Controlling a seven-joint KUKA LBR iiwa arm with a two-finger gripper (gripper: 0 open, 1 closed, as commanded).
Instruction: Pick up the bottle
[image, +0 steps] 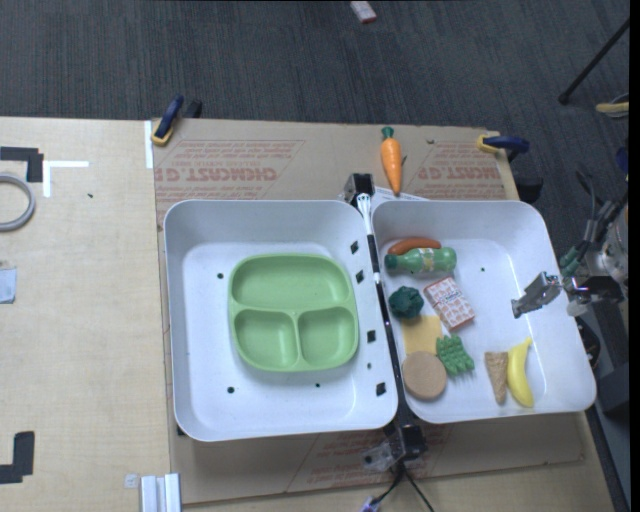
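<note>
The green bottle (421, 262) lies on its side at the back left of the right bin (500, 225), its cap end pointing left. A red sausage (413, 245) lies right behind it, touching or nearly touching. My gripper (538, 294) hangs over the right side of the same bin, well to the right of the bottle and a little nearer the front. Nothing shows in it. The arm reaches in from the right edge.
In the right bin, a broccoli floret (405, 301), a red-and-white packet (449, 303), a cheese slice (426, 334), a leafy green piece (455, 355), a round bun (424, 377), a bread wedge (496, 375) and a banana (519, 372). The left bin (200, 300) holds a green divided plate (295, 312). A carrot (390, 160) lies behind the bins.
</note>
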